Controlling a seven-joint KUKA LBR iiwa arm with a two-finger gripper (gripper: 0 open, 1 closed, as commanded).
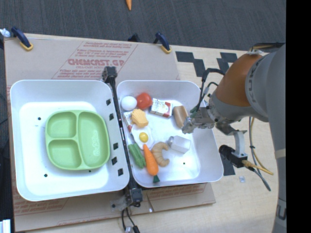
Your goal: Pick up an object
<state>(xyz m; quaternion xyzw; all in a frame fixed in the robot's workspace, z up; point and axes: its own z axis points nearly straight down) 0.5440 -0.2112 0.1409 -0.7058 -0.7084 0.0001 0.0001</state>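
Observation:
The right bin point(206, 166) holds several toy foods: a white egg point(129, 102), a red tomato point(144, 100), a red-and-white packet point(161, 107), a brown roll point(180, 114), a yellow cheese wedge point(139, 118), a fried egg point(144, 137), a croissant point(161, 153), a carrot point(151, 161), a green pod point(136, 156) and a pale translucent block point(179, 143). My gripper point(187, 127) hangs low over the bin's right side, just below the brown roll and above the pale block. Nothing is visibly held.
The left bin point(19, 130) carries a green three-part plate point(77, 140). A black divider with clips point(116, 125) runs between the bins. Clamps sit on the cardboard's far edge, and a small carrot point(129, 2) lies on the floor beyond. Cables trail at the right.

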